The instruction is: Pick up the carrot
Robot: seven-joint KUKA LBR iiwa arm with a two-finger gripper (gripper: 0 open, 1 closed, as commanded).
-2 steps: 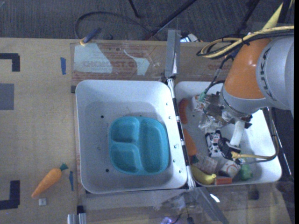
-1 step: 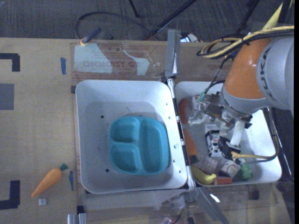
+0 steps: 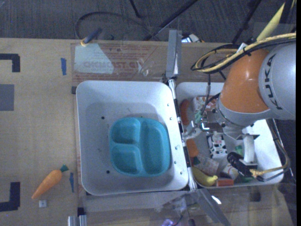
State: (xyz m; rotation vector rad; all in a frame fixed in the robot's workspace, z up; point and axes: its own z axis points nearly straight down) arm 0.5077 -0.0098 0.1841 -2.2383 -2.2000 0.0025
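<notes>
A toy carrot (image 3: 47, 183), orange with a green top, lies on the wooden bench outside both bins, near the lower left corner of the left bin (image 3: 89, 95). My gripper (image 3: 203, 124) hangs over the left part of the right bin (image 3: 275, 147), far to the right of that carrot. The grey and orange wrist hides much of what lies under it. Two more orange pieces (image 3: 186, 108) (image 3: 192, 148) lie along the right bin's left wall; I cannot tell what they are.
A blue divided plate (image 3: 140, 146) sits in the left bin. The right bin holds a banana (image 3: 205, 177) and several small toys near its front edge. Yellow and black cables loop above the arm.
</notes>
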